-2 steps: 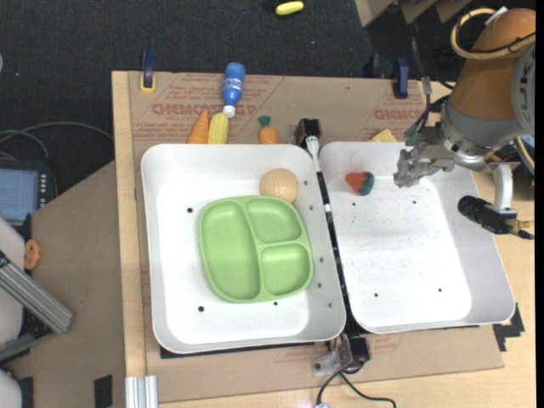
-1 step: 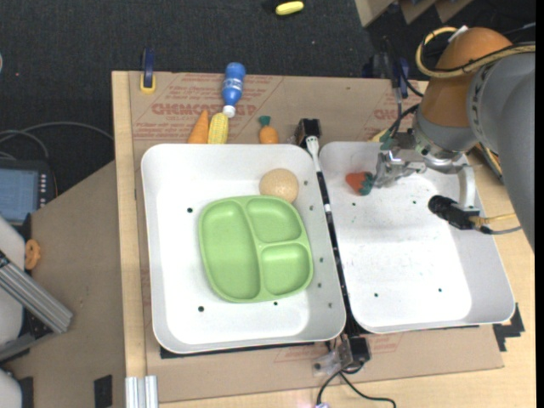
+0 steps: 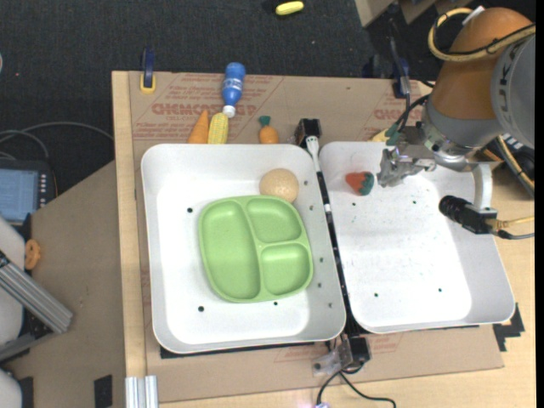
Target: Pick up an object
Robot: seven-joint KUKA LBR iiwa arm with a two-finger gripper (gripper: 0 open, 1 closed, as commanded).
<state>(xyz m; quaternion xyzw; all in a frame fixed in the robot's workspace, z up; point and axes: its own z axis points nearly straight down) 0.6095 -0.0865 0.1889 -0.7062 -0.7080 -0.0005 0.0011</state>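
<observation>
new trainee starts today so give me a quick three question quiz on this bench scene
1. True or false: the green divided plate lies in the left bin.
2. Multiple choice: which thing lies nearest the gripper?
A. the beige ball
B. the red strawberry toy
C. the blue and white bottle
3. Fill the gap: the plate has ___ compartments.

Key
1. True. It sits in the middle of the left bin, with the beige ball touching its far rim.
2. B. The strawberry toy lies in the right bin, just beside the gripper; the bottle lies on the board behind the bins.
3. Three.
</observation>
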